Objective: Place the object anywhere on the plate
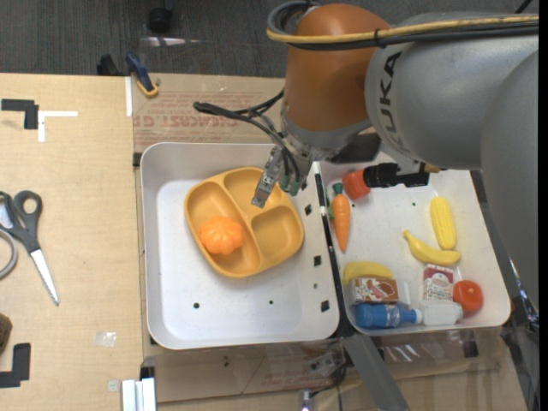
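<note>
- Orange pumpkin-like object (222,235) is already lying in the yellow plate (282,234), lower-left compartment, frame centre.
- Gripper (267,188) is hovering over the plate's upper rim, fingers apart, holding nothing.
- Judging placement done; next move is calling for a clear retreat.

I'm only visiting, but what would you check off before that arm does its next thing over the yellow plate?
1. Object on the plate: ok, a small orange pumpkin lies in the plate's left compartment.
2. End effector free of the pumpkin: ok, it hangs over the plate's upper rim, apart from it.
3. Fingers open or shut: cannot tell.
4. Plate inside the left bin: ok.
5. Carrot in the right bin, apart from the end effector: ok.
</note>
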